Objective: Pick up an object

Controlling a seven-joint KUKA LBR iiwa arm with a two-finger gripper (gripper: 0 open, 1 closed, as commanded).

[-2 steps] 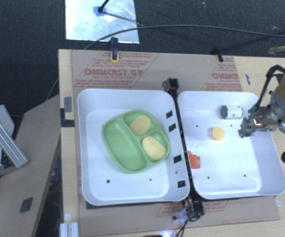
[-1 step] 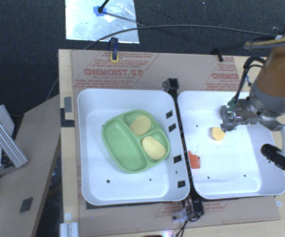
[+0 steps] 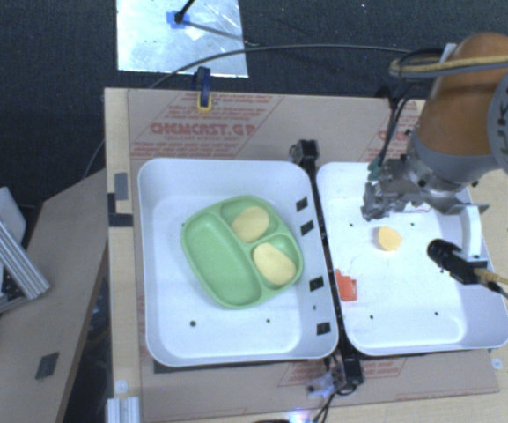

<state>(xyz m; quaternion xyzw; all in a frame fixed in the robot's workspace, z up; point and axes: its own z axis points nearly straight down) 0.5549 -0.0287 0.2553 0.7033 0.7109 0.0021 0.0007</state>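
2 bins (image 3: pixel 192 324) (image 3: pixel 412 307), 1 tray (image 3: pixel 214 258), 3 yellow lumps (image 3: pixel 251 223) (image 3: pixel 274 263) (image 3: pixel 389 238), 1 orange block (image 3: pixel 347 287)

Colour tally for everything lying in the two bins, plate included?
Green: 1, the divided plate in the left bin
Yellow: 3, two lumps on the plate, one lump in the right bin
Orange: 1, a small piece in the right bin
Total: 5

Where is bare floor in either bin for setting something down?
Right bin: near half, right of the orange piece, in front of the yellow piece. Left bin: strip in front of the green plate. Crowded: around the gripper by the yellow piece.
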